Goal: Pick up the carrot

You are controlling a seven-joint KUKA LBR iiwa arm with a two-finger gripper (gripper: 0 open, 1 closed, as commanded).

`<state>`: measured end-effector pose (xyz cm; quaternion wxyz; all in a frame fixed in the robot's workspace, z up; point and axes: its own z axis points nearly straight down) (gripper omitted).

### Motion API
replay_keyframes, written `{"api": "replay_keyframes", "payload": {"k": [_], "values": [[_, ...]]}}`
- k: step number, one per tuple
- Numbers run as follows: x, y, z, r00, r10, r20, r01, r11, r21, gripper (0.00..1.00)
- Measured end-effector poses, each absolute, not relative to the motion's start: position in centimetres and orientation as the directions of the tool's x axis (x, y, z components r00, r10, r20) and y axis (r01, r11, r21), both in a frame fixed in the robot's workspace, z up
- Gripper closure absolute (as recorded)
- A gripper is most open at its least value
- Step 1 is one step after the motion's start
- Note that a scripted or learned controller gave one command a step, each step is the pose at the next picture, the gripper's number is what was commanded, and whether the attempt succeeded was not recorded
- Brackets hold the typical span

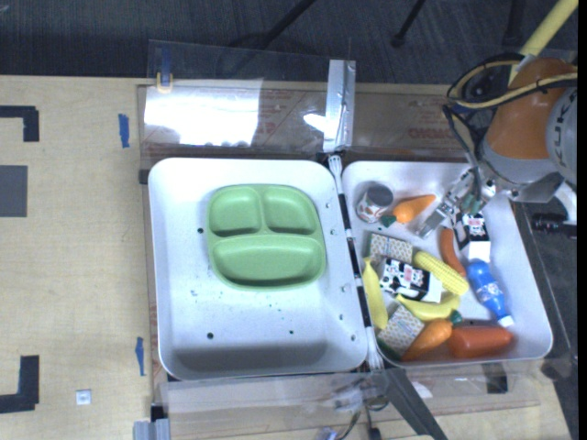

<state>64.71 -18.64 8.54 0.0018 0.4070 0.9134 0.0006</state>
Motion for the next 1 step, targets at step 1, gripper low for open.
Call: {"api": "replay_keyframes", "payload": {"k": [1], "values": [[62.5, -19.16, 17.03, -0.647, 0.762, -0.004, 0.762, 0.647, 0.003, 0.0]]}}
